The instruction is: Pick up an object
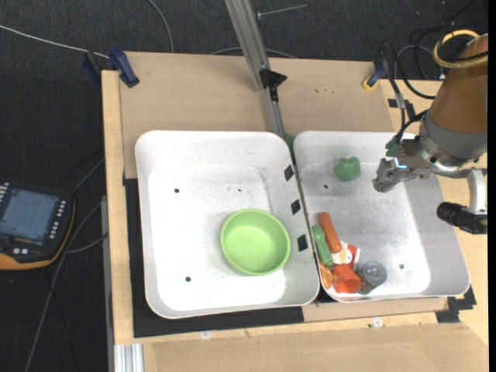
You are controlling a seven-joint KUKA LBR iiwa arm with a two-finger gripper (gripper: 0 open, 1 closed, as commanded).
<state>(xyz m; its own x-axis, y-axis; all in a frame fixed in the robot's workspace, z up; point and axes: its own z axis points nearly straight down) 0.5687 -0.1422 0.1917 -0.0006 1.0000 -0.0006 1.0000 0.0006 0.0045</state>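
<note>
Gripper [385, 178] sits over the right bin [434, 231], upper part, right of centre. Fingers point down-left. Can't tell if they're apart or together, too small and dark from this angle. Nothing visible between them.

Left to right across the scene:

- Teach pendant [29, 223] on the floor, far left, well off the bench.
- Blue clamp [122, 67] on the bench's back-left corner.
- Left bin [163, 208]: one green bowl [255, 242], upright, in the front-right part, near the wall shared with the right bin.
- Metal post [252, 41] slants down from the top and ends at the seam between the bins, with a black clip on it.
- Right bin, front-left corner: a cluster jammed against the left wall. Orange carrot-like piece [328, 232] on top, a green strip [318, 242] just beside it, a red-orange item [346, 279] below, something white between them. Pieces touch or overlap; hard to separate.
- Grey round part [373, 272] just right of that cluster, touching or nearly so.
- Green pepper-like object [347, 168] alone in the upper middle of the right bin, just left of the gripper, apart from it. Bare bin floor around it, nothing between it and the fingers.
- Arm's orange band [463, 91] at the right edge, cables behind it.
</note>
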